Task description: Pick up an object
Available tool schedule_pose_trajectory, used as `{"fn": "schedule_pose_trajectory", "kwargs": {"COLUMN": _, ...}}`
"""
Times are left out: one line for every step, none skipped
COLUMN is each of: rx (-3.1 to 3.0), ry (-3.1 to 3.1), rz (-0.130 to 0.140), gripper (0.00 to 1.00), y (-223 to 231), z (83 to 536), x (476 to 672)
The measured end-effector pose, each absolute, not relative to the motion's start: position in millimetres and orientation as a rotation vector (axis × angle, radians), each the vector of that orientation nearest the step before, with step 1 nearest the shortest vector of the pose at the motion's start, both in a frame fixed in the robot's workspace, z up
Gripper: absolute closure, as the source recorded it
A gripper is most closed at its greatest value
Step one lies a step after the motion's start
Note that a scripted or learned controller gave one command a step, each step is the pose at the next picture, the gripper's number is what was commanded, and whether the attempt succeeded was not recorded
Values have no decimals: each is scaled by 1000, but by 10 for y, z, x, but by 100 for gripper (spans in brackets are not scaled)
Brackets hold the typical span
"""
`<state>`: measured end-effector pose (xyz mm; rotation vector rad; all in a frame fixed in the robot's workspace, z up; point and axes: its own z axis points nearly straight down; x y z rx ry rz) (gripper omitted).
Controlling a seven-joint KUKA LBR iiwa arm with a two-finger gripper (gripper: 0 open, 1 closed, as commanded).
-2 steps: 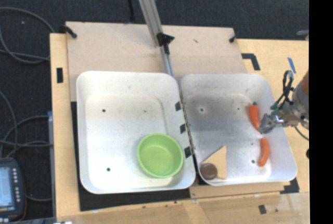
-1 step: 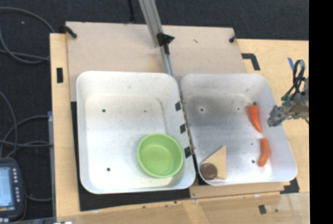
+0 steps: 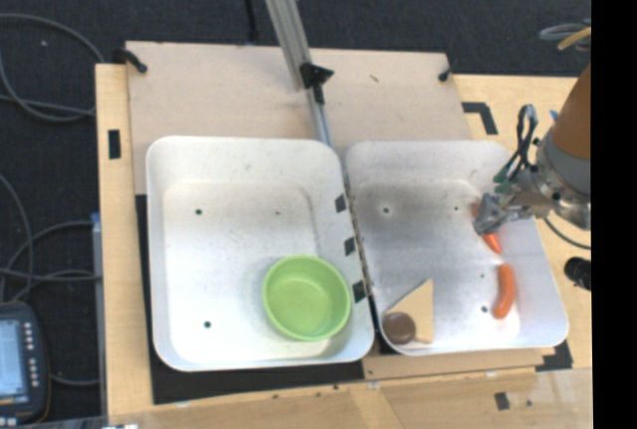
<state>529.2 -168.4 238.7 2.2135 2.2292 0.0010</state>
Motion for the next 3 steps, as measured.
{"fn": "schedule_pose_trajectory", "kwargs": {"rx": 2211, "ry": 2230, "rz": 4, "gripper": 100, "y": -1189, "z": 2496, "x": 5448}}
{"fn": "schedule_pose_trajectory", "kwargs": {"rx": 2213, "ry": 2230, "rz": 1, "gripper": 100, "y": -611, "z": 2407, "x": 5596}}
{"fn": "schedule_pose_trajectory", "kwargs": {"rx": 2212, "ry": 2230, "rz": 5, "gripper": 100, "y": -121, "z": 2498, "x": 5812}}
